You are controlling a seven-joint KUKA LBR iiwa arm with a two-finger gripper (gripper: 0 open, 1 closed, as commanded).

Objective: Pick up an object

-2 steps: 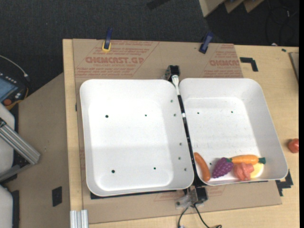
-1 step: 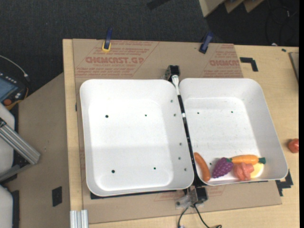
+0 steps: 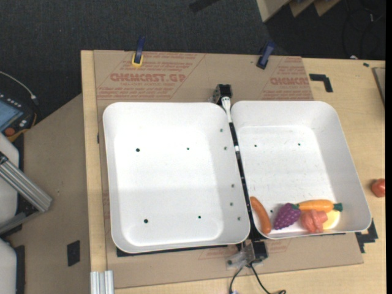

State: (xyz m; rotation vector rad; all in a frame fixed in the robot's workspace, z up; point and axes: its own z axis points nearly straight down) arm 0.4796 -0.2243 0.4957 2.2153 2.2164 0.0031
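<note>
White plastic, shallow and round-cornered: the left bin [image 3: 165, 176] gives me nothing to go for, so my attention moves across to the right bin [image 3: 294, 164], where the toy food sits bunched along the near wall.

Leftmost there is an orange sausage-shaped toy [image 3: 260, 215], lying at a slant near the bin's left wall. It looks like light, hard, smooth plastic, so I would close across its narrow middle, not its rounded ends.

Just beside it is a purple bunch of plastic grapes [image 3: 286, 215]; lumpy, probably easier to hold, though it touches its neighbours.

Next come a red toy piece [image 3: 312, 220], an orange carrot with a green tip [image 3: 318, 205] lying above it, and a pale yellow piece [image 3: 331, 220] tucked against the wall; crowded, likely to slip.

A small red object [image 3: 378, 188] lies out on the surface [image 3: 184, 72], right of the bin.

As for the tool, I have no sight of it from this camera.
</note>
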